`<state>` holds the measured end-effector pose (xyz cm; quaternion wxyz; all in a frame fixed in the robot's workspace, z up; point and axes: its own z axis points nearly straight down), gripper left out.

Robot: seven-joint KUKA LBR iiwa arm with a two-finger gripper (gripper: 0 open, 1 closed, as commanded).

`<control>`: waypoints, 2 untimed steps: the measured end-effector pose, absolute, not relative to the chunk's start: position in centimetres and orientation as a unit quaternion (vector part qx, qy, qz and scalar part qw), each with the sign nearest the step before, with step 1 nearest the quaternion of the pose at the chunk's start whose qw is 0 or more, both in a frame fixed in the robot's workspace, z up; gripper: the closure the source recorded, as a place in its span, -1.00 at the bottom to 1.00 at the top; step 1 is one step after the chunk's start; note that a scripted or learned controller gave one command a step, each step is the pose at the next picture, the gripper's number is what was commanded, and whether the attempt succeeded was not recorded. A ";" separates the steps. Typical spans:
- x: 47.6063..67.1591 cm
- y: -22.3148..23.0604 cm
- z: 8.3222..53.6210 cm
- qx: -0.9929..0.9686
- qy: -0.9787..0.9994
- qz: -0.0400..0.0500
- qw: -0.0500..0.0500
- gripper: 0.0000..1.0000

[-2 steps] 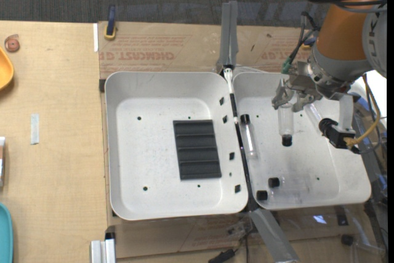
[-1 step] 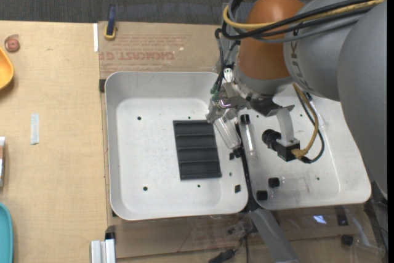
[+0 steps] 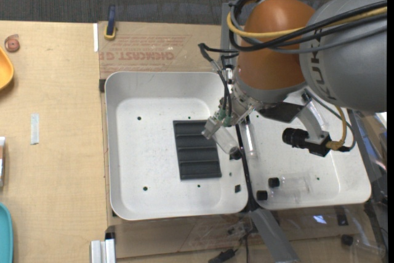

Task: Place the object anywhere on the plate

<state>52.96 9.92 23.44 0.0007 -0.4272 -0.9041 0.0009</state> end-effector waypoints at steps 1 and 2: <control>53.9 13.7 20.8 -0.300 -0.954 0.001 0.001 1.00; 58.0 16.2 18.8 -0.129 -0.992 0.000 0.000 1.00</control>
